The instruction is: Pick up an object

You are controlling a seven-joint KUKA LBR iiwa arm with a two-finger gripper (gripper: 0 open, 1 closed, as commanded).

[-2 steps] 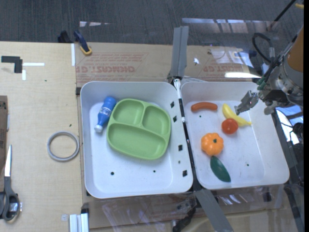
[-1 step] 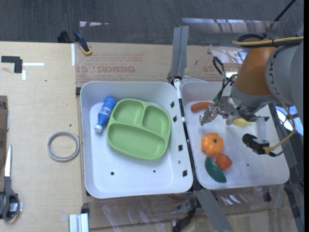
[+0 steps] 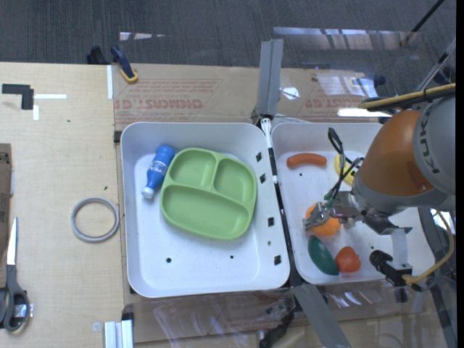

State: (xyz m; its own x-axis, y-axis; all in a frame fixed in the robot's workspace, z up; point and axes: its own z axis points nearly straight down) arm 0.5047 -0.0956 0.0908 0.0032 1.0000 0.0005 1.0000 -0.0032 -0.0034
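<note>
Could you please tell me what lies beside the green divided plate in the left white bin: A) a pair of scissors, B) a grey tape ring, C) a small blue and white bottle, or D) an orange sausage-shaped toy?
C: the small blue and white bottle lies against the left edge of the green divided plate inside the left white bin.

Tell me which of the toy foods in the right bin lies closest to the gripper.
The orange fruit, directly at the gripper. The green piece and red piece lie nearer the camera; the sausage lies farther back.
</note>
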